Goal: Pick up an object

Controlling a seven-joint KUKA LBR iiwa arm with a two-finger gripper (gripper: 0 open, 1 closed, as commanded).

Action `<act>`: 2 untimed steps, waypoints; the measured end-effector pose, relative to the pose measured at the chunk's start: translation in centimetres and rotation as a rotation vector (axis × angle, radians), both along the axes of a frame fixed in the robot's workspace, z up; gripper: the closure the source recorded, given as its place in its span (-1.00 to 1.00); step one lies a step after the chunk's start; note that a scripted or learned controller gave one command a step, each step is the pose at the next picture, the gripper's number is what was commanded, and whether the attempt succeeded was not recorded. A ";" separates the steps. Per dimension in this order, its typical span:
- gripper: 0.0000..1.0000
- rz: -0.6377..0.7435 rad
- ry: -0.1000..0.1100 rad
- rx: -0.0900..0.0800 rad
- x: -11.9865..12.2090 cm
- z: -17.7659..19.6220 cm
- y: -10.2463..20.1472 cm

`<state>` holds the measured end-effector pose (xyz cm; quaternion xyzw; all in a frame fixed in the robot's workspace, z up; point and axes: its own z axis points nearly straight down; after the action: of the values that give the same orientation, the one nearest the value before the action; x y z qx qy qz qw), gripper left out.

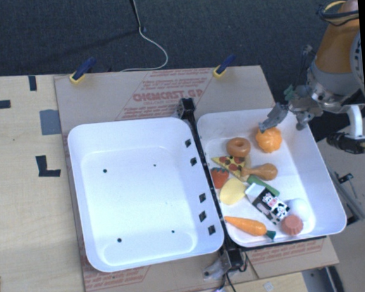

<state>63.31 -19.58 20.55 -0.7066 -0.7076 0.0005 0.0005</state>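
The right bin [325,175] holds several toy foods. An orange [269,139] lies near its far right corner, with a brown donut [238,147] to its left. Below them are a pizza slice [231,163], a chicken drumstick [261,171], a red piece [219,178] and a yellow piece [232,193]. Toward the front lie a carrot [246,225], a black-and-white carton [268,204] and a pinkish-red piece [292,225]. My gripper [286,123] hangs over the bin's far right corner, just above and right of the orange. It is open, with nothing between its fingers.
The left bin [74,142] sits beside the right one, with a black divider strip [198,172] between them. Both rest on a cardboard sheet [159,96] held by yellow and blue clamps [82,69]. A cable [151,40] runs across the dark floor behind.
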 end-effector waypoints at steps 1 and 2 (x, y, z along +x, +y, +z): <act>-1.00 0.001 0.007 0.002 -0.2 -12.8 2.8; -1.00 0.002 -0.003 0.000 3.6 -12.1 2.4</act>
<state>66.96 -17.21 8.42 -0.7060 -0.7082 -0.0004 -0.0005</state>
